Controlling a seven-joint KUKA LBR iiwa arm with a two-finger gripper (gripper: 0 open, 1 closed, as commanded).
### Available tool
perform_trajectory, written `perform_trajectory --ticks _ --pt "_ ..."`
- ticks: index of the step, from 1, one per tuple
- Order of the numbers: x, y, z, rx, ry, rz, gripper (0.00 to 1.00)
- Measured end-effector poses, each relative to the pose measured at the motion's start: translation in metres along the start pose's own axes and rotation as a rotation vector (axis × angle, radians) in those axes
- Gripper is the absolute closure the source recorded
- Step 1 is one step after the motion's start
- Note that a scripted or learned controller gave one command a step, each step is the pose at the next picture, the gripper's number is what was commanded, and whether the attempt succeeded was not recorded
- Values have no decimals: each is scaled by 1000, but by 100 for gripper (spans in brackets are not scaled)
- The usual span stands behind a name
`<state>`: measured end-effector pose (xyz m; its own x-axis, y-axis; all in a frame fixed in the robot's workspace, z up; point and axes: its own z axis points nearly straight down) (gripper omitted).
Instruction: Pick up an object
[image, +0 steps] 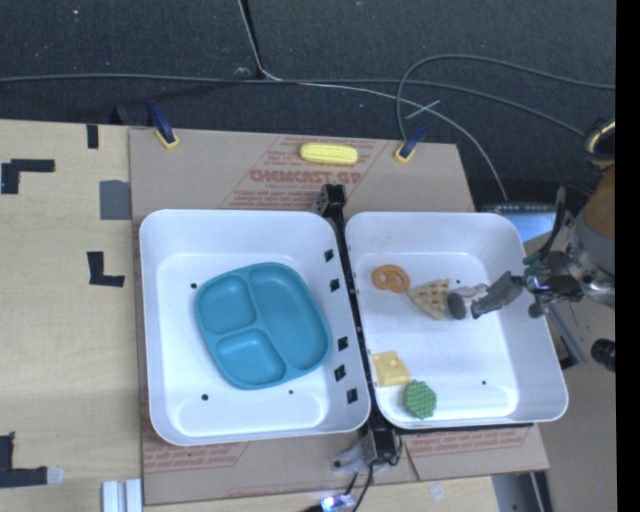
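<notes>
In the right bin (500, 395) the hand (462, 304), grip unclear, touches a waffle piece (431, 296).

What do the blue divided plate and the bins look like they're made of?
Blue divided plate: likely moulded plastic, smooth and matte, with uniform colour and rounded compartment ridges. Left bin and right bin: probably thin white plastic, slightly glossy, with soft rounded rims.

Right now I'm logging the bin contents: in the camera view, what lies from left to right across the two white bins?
Blue three-compartment plastic plate → tan pretzel-shaped piece → beige waffle-textured wedge → gripper, at the wedge's right side.
</notes>
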<state>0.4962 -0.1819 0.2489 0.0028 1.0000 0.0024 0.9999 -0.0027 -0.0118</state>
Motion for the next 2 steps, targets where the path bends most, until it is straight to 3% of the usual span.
perform_trajectory --ticks 1,2 --pt "0 2 -5 -10 -3 -4 0" --pt "-6 7 43 -6 -2 -3 0"
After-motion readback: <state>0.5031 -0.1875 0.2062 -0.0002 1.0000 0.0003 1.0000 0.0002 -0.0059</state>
